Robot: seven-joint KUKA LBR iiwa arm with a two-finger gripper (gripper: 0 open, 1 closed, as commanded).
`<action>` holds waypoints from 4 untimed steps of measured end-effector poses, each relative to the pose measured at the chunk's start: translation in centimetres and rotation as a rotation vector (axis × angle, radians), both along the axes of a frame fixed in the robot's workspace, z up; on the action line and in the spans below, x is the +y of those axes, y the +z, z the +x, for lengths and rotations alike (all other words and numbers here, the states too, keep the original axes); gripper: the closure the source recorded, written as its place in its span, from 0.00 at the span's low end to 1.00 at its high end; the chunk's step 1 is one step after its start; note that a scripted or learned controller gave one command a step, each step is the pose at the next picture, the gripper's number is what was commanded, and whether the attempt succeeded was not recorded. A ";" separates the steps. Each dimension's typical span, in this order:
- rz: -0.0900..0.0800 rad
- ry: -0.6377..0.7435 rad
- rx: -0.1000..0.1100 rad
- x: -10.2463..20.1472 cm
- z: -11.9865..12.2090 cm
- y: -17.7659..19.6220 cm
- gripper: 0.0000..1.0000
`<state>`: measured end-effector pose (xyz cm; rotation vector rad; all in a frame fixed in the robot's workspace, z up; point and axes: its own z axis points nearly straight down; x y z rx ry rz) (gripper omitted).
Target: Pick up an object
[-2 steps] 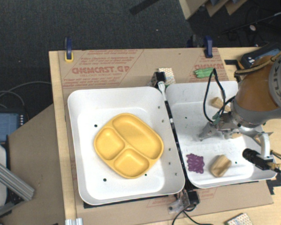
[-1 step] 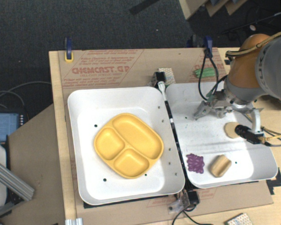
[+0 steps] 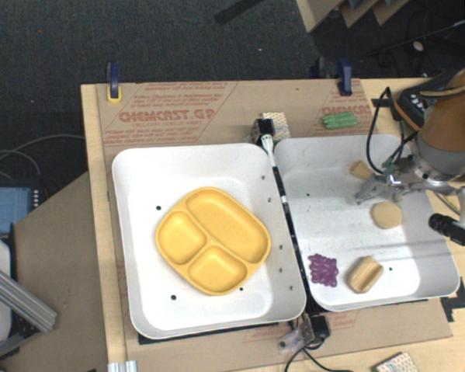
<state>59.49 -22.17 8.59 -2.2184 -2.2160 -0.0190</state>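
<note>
Hovering with fingers spread and nothing between them, gripper (image 3: 370, 191) just left of the tan round biscuit (image 3: 387, 214) at right of frame, probably light, stiff and crumbly, best pinched across its edges.

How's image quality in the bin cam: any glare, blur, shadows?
Camera view: even light, with a bright sunlit band across the right bin; yellow tray sharp with soft sheen; tool slightly soft; purple grapes and bread piece cast short shadows.
</note>
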 end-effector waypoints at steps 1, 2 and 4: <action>-0.008 0.004 0.011 6.3 -6.5 -0.2 0.00; -0.014 0.001 0.001 5.9 -6.2 0.9 1.00; -0.011 0.008 -0.001 21.1 -2.9 10.4 1.00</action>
